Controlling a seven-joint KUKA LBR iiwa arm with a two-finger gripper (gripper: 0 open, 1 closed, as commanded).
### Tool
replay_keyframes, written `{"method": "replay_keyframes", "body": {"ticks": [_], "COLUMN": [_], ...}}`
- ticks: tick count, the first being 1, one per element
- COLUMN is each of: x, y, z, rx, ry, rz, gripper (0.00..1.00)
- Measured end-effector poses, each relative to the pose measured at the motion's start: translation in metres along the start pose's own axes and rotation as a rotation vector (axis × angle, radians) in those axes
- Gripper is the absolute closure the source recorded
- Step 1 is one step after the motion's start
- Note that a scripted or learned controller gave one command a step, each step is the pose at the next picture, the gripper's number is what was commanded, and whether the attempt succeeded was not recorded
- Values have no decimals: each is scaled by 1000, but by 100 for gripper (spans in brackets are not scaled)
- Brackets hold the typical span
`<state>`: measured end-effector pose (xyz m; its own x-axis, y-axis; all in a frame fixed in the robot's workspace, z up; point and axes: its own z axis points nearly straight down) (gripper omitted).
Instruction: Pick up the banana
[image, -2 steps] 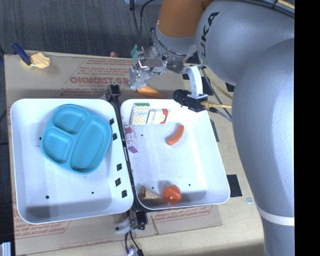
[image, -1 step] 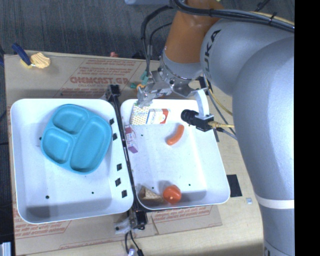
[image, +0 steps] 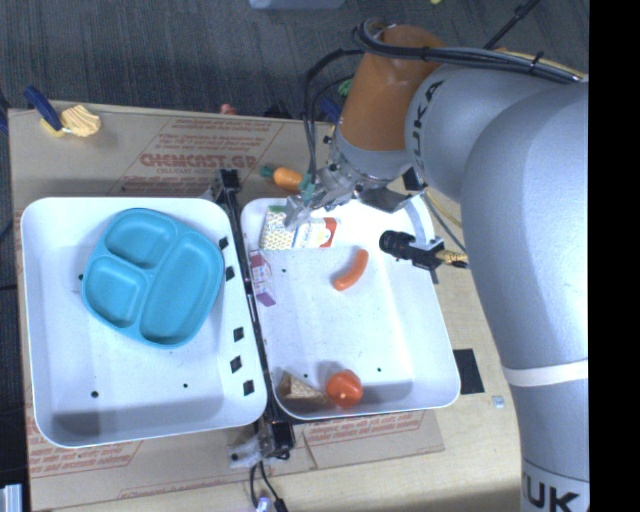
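Here the grey arm (image: 520, 200) is reaching in from the view's right, its orange band (image: 385, 90) tilting down toward the pincer (image: 300, 208), which is hanging low over the far end of the right bin (image: 430, 330). Whether the pincer is open or closed cannot be told, and nothing is showing in its grip.

The banana is not showing up with any certainty. The closest match is a yellow lump (image: 82, 122) lying beside a blue stick (image: 40, 102), well away from the pincer toward the view's left, beyond the left bin (image: 30, 300).

Just under the pincer a carton (image: 295, 235) is lying flat. A sausage (image: 350, 270) is sitting near the pincer, toward the near side. A tomato (image: 344, 388) and a brown wedge (image: 297, 388) are resting well apart from it, at the bin's near wall. A carrot (image: 286, 178) is lying just behind the pincer, outside the bin. A blue plate (image: 150, 275) is sitting in the left bin. Cardboard (image: 200, 150) is lying under both bins, with dark carpet (image: 150, 50) stretching beyond.
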<state>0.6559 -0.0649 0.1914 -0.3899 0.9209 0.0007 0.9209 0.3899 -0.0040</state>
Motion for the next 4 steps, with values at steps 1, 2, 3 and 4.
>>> {"method": "replay_keyframes", "body": {"ticks": [1,2,3,4], "x": [0,-39,-39,-39], "y": [1,-16,-15,-15], "z": [-11,18,7,-3], "rx": [0,0,1,2], "ry": [0,0,0,0], "rz": [-3,75,72,68], "gripper": [100,100,100,100]}}
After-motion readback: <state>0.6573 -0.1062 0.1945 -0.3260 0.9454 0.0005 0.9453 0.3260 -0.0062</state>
